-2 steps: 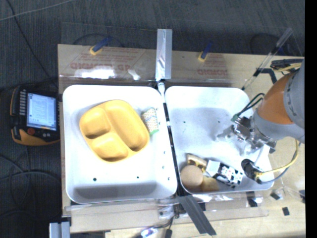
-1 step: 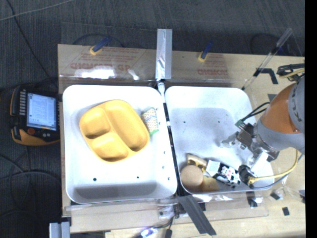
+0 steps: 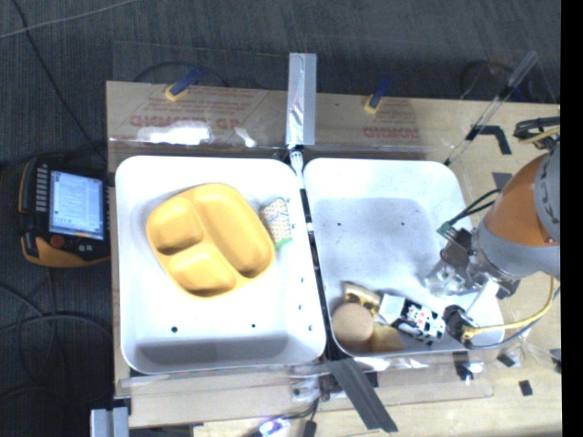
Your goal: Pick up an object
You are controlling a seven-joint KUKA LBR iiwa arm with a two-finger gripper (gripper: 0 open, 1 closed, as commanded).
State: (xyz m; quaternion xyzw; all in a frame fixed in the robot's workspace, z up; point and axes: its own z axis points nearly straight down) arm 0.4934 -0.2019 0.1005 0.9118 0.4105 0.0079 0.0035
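Two white bins sit side by side on the tabletop (image 3: 437, 116); the left bin (image 3: 137, 335) holds one yellow divided tray (image 3: 209, 238), its long axis running from upper left to lower right, and one small patterned item (image 3: 277, 219) just beside its right edge; the right bin (image 3: 383, 189) holds one tan rounded object (image 3: 353, 324) and one black-and-white object (image 3: 417, 317) along the near wall, the latter lying roughly left to right; the tool (image 3: 453, 276) hangs over the right bin's right side, whether spread or pressed together I cannot tell.
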